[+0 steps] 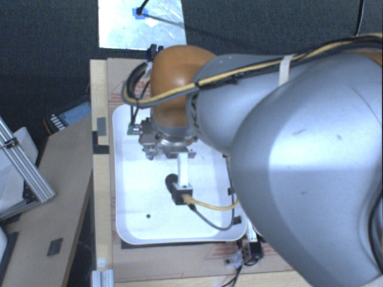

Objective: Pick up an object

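Note:
My gripper (160, 149) hangs under the orange wrist band (173, 85), low over the back half of the left white bin (134, 229). The grey arm (299, 160) reaches in from the right and hides the right bin and much of the left bin's right side. The only thing on the visible bin floor is a tiny dark speck (148, 215) near the front left. I see no object held at the gripper.
A wooden bench edge (102, 178) runs along the bin's left side. Aluminium rails (24, 169) stand at far left. A shiny sheet (140, 14) lies behind the bench. Small clips and wires (248, 253) sit at the bin's front right corner.

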Available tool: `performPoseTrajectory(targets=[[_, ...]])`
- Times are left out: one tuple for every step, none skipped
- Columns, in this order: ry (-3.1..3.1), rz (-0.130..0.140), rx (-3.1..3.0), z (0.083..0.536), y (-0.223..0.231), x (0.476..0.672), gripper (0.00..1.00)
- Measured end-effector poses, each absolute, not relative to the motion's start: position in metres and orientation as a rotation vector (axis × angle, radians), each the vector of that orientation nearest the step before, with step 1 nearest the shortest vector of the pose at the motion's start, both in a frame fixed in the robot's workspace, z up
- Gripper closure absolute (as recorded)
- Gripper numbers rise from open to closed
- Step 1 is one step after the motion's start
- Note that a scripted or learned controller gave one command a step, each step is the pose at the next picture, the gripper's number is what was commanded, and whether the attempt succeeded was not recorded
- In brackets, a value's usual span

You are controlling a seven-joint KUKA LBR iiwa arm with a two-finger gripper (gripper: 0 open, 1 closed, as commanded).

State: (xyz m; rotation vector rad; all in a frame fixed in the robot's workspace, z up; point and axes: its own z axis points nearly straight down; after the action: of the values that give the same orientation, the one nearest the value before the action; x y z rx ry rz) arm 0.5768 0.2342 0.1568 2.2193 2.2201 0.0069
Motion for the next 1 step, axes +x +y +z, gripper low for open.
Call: performPoseTrajectory(targets=[[2.222, -0.001, 2.222, 0.0813, 0.2212, 0.534, 1.0]])
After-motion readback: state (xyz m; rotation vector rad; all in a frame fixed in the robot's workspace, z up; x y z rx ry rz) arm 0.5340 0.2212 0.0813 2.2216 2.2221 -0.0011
